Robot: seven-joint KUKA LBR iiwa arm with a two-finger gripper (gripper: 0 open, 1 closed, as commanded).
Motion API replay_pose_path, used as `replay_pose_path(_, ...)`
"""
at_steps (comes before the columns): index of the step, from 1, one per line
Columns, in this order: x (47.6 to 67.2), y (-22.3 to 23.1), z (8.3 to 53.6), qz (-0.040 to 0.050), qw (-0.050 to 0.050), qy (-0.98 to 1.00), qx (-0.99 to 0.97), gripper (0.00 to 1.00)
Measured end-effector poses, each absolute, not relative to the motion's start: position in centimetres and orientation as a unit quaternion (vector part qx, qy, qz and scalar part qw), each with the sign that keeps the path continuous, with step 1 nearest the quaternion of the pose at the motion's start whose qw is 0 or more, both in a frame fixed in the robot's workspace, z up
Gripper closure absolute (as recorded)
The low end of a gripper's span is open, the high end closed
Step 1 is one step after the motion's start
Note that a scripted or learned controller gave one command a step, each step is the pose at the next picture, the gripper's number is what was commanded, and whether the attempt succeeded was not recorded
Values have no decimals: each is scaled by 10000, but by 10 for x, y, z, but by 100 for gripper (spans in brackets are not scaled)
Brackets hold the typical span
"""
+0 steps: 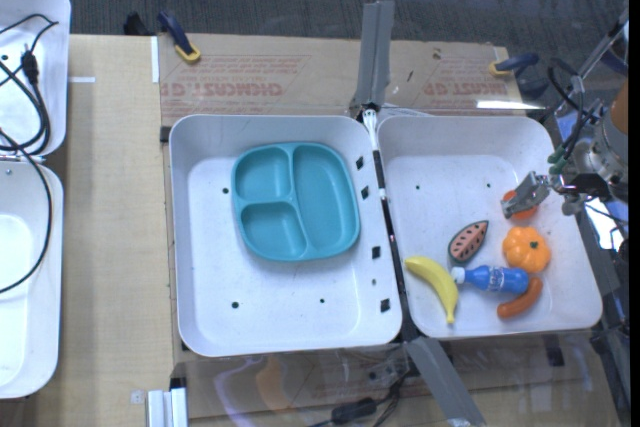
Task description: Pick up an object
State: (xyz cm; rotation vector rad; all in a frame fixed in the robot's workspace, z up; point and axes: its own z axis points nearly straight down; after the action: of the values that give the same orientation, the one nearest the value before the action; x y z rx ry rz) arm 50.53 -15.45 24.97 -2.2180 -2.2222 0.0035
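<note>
- Hanging at the right edge of the frame, the pincer [528, 196] sits over the upper right part of the right bin [440, 150]; whether it is wide, narrow or clamped on something cannot be told from this slant, though a small orange-red patch shows just beside its tip
- Lying just below the pincer, the orange pumpkin [526, 250] looks the nearest candidate: probably a light, stiff toy with a smooth, ribbed skin, likely to slip out unless taken across its middle
- Touching the pumpkin's lower left, a blue bottle [492, 278] with a white cap lies on its side; a grip across its narrow body should suit it, but the crowding could foul the approach
- Below the bottle rests an orange-red sausage-shaped piece [520, 297], curved and slim
- Further left, a brown-and-red oval slice [467, 240] lies flat, hard to get under
- At the lower left of that bin, a yellow banana [436, 282] lies apart, probably light and rigid, best held mid-length
- In the left bin [195, 245], centre frame, sits a teal divided plate [296, 200]
</note>
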Motion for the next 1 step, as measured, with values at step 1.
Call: replay_pose_path(1,525,-126,91,7,9,-7067,-7075,0)
